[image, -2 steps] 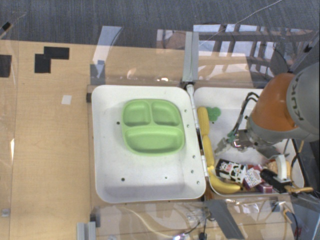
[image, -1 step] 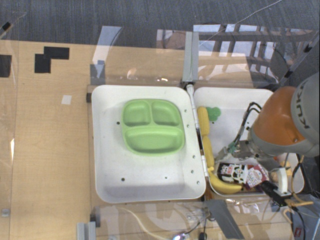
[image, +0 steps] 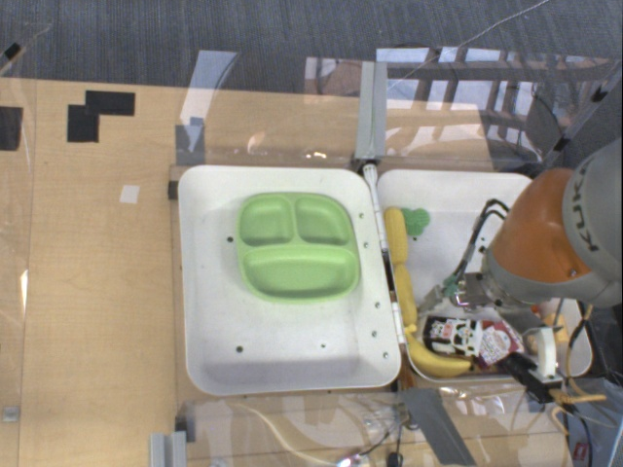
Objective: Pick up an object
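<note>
The right bin [image: 448, 195] holds a long yellow banana [image: 397, 261] that lies along its left wall and curves around the near corner. A small green object [image: 417, 223] sits beside the banana's far end. A black, white and red packet [image: 467, 337] lies at the bin's near side, against the banana's curve. My gripper [image: 463, 296] hangs low in this bin under the orange wrist band, just above the packet and right of the banana. The wrist hides most of the gripper and the right part of the bin.
The left bin [image: 209, 339] bears a green divided plate [image: 297, 246] in its middle. A metal divider [image: 370, 125] runs between the two bins at the back. The arm's grey and orange body covers the right bin's right side.
</note>
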Robot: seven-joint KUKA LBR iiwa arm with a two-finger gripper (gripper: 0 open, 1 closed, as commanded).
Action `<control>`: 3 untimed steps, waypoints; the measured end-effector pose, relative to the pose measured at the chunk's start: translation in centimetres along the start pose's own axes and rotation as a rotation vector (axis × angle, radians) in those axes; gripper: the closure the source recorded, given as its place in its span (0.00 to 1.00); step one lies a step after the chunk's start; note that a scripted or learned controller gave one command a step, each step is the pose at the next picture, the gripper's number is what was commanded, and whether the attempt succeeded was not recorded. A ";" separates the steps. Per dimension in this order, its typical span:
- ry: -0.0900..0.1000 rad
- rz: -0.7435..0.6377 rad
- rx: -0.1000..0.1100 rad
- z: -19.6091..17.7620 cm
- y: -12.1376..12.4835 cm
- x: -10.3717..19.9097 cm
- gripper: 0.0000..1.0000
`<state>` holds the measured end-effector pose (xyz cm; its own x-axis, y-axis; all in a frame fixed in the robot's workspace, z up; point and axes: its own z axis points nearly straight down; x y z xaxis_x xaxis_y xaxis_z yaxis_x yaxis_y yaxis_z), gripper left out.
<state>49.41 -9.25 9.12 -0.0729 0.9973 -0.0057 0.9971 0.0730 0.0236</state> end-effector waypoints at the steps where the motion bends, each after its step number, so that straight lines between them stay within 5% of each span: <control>1: -0.006 -0.081 -0.006 -0.1 0.1 0.1 0.00; 2: -0.005 -0.271 -0.007 -0.2 0.2 -0.3 0.00; 3: -0.001 -0.277 0.010 0.0 3.4 -0.6 0.00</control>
<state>52.85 -9.58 9.17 -0.3426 0.9394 -0.0114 0.9394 0.3427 0.0116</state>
